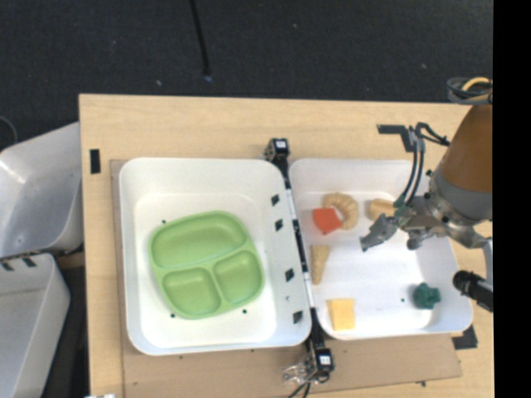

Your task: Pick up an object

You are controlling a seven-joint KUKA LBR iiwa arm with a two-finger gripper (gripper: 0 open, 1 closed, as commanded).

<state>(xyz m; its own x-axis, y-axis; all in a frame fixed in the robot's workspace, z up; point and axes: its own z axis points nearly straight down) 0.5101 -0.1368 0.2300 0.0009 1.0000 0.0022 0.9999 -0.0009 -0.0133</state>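
The right bin (431, 322) holds several small items: a red block (327, 220), a tan curled pastry (344, 206), a beige piece (381, 207), a pale cone-shaped piece (319, 262), a yellow block (341, 313) and a dark green lump (426, 295). My gripper (392, 230) hangs over the middle of this bin, just right of the red block and below the beige piece. Its fingers stand apart with nothing between them.
The left bin (137, 322) holds a green divided plate (206, 262). A divider with black clips (292, 247) runs between the two bins. The arm's orange band (470, 152) and cables rise over the right bin's far right corner.
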